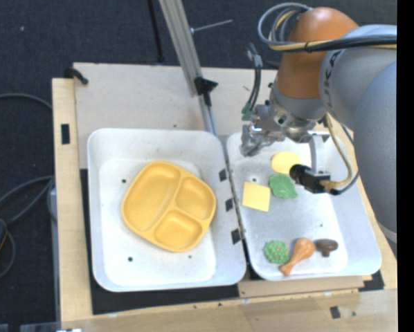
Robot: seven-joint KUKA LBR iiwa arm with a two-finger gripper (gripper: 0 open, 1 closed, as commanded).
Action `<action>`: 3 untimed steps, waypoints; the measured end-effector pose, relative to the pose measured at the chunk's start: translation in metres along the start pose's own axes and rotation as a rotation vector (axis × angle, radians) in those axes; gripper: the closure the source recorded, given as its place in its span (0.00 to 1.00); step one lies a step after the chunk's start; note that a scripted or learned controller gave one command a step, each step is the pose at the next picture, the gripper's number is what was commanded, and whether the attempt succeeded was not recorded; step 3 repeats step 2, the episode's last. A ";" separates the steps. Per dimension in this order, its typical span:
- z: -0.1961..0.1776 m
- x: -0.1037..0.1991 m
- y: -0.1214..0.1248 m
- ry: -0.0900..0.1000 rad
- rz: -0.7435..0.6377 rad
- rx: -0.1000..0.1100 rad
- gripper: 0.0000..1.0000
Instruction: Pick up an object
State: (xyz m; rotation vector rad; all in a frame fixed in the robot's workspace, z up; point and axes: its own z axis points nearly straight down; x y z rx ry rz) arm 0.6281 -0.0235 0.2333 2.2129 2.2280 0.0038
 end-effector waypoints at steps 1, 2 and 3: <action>-0.005 0.046 0.012 0.000 0.000 0.000 1.00; -0.016 0.096 0.037 0.000 -0.001 -0.001 1.00; -0.016 0.096 0.037 0.000 -0.001 -0.001 1.00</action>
